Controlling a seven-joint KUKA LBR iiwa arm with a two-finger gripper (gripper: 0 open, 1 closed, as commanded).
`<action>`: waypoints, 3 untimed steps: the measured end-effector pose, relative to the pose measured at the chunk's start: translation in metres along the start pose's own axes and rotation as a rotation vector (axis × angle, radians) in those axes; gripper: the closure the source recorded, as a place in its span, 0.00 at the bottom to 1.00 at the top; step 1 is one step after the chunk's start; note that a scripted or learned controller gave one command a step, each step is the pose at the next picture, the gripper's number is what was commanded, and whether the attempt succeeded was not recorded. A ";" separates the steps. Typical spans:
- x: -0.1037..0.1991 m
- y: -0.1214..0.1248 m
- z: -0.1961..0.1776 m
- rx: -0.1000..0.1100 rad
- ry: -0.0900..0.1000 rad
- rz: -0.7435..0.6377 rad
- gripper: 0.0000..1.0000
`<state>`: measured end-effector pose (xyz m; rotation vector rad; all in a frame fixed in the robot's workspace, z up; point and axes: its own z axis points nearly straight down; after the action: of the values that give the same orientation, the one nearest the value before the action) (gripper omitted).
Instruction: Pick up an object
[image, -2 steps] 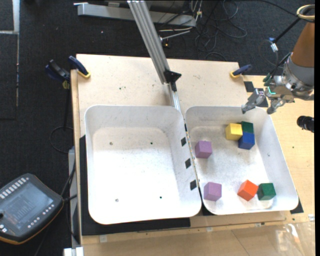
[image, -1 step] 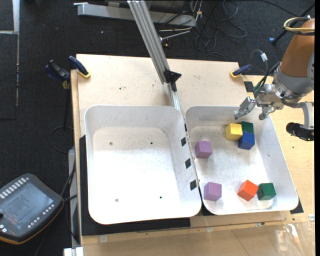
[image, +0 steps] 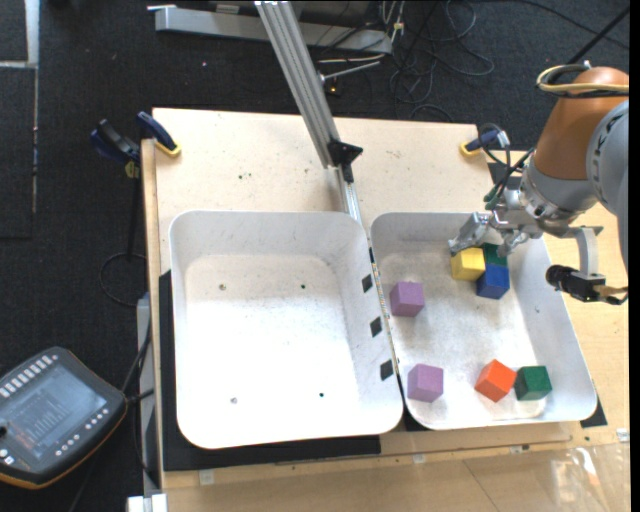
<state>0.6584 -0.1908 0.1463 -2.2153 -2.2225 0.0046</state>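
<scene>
In the right bin (image: 560, 330), six cubes (two purple), left bin (image: 190, 300) alongside

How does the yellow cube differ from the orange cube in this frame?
The yellow cube sits near the far end of the right bin, directly under the gripper; the orange cube lies near the bin's front edge, away from the gripper. The yellow cube touches a blue cube; the orange cube sits beside a green cube. Both look similar in size.
</scene>
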 end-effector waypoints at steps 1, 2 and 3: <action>-0.002 0.006 0.022 -0.024 -0.007 0.001 0.00; -0.001 0.006 0.014 -0.026 -0.009 -0.001 1.00; 0.005 0.013 -0.034 -0.012 -0.002 -0.001 1.00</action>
<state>0.6711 -0.1853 0.1800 -2.2218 -2.2307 -0.0064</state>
